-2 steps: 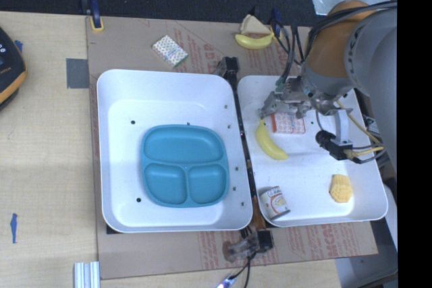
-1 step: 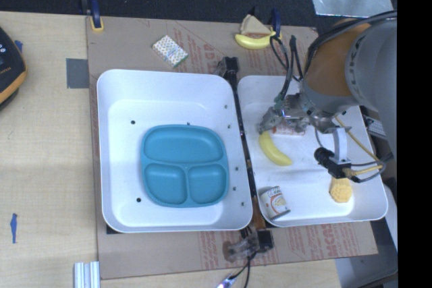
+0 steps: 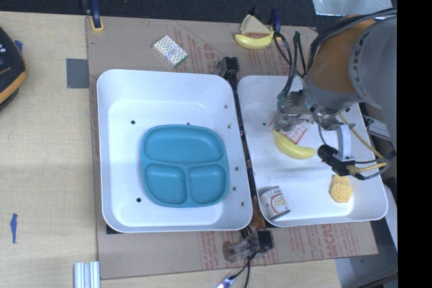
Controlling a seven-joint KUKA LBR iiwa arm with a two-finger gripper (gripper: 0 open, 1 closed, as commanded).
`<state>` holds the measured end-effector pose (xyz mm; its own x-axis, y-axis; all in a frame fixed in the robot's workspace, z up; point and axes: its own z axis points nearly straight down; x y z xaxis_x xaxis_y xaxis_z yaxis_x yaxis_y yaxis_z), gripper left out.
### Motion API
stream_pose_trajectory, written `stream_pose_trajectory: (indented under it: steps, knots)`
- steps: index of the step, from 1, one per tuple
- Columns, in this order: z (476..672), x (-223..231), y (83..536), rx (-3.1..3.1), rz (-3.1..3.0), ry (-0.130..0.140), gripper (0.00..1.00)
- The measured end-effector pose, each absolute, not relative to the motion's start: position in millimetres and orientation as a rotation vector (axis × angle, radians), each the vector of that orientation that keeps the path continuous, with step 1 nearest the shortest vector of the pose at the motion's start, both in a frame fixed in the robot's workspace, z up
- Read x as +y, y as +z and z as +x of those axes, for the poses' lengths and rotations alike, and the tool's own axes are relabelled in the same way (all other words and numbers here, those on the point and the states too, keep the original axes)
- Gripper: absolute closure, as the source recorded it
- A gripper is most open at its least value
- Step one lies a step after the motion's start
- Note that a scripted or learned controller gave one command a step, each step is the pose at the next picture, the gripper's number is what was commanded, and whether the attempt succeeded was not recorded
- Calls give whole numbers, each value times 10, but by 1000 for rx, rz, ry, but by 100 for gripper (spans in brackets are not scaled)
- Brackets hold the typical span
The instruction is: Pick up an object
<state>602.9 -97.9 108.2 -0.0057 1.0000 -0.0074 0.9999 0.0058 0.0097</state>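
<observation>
Arm (image 3: 351, 64): reaches in over the right bin (image 3: 260, 94).
Gripper (image 3: 291, 119): low over the bin's middle, just above the yellow banana (image 3: 294, 146); I cannot tell whether it grasps anything.
Other contents: small carton (image 3: 275, 202) at the near left corner, yellow block (image 3: 341, 189) near the right edge.
Left bin (image 3: 115, 145): holds a blue divided tray (image 3: 183, 165).

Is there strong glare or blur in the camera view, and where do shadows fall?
Camera view: the left bin glares bright white along its left wall, with detail washed out; the blue tray stays sharp; the arm casts a soft shadow across the right bin near the banana; overall mildly soft.
</observation>
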Motion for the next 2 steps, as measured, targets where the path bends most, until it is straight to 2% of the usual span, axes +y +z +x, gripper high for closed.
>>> stream_pose_trajectory:
  steps: [1, 2]
  knots:
    - [6027, -978, 1079, 2220, 2206, 2, 0]
    - [6028, -988, 1182, 2222, 2204, -1, 100]
